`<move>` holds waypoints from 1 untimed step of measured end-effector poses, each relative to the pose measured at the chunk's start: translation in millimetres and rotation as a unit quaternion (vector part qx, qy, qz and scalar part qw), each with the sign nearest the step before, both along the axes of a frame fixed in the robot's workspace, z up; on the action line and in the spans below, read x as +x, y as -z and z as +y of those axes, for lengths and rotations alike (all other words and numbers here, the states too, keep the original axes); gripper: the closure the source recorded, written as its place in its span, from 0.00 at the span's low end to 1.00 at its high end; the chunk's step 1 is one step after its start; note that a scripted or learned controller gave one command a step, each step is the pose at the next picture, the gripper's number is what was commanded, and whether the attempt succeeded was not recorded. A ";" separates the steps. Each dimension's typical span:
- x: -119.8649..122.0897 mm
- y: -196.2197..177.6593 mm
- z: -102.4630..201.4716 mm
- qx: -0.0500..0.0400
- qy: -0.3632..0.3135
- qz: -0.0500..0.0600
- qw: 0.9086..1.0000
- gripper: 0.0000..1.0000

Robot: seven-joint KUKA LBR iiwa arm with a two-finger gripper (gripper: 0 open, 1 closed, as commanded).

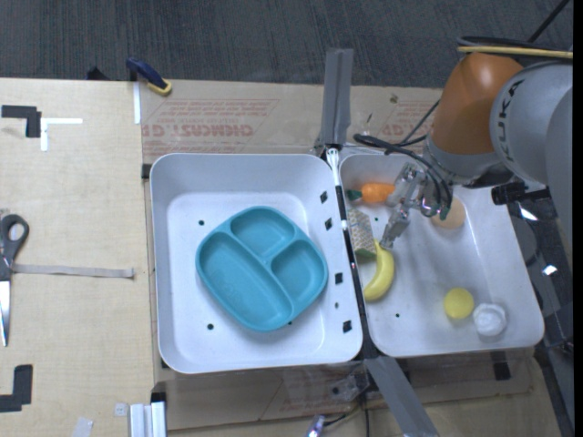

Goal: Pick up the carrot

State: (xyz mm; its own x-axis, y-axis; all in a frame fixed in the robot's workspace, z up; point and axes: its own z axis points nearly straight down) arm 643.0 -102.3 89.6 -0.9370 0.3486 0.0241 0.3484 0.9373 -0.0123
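Camera view shows the gripper low in the right bin, its fingers apart with nothing between them. The carrot lies just left of it, near the bin's far-left corner. A banana lies nearer, a lemon to its right. The left bin holds a blue plate.

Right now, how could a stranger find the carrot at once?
Look in the right white bin, at its far left corner beside the divider. The small orange carrot lies there, just left of the gripper. Its neighbours, a banana and a lemon, are yellow.
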 end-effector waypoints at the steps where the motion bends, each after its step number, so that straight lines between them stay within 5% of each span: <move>1: -76.8 -103.3 98.9 0.001 0.013 -0.015 1.000 0.00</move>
State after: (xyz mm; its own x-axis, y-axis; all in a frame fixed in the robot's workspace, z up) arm 566.2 -3.4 192.9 -0.9276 0.3735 -0.0035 0.3735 0.9276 0.0015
